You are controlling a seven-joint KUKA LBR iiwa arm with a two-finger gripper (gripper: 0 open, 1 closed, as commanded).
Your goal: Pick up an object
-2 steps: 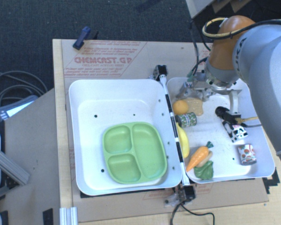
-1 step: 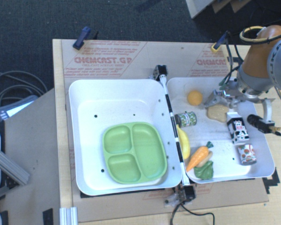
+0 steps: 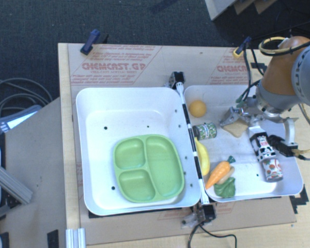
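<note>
table (image 3: 139, 61): light wood board, red CHEMCAST print across the far side. Directly on it: two shallow white bins side by side, touching along the middle. left bin (image 3: 93, 138) is the larger in view, right bin (image 3: 292, 185) sits toward the arm side. Blue clamp (image 3: 90, 42) on the far-left corner, second blue clamp (image 3: 242, 46) at the far right edge.

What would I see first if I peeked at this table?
Probably the big green plate with three sections, lying in the left bin. Next, the toy food in the right bin: an orange ball near the top, a carrot and a banana lower down. The grey and orange robot arm leans over that bin.
</note>
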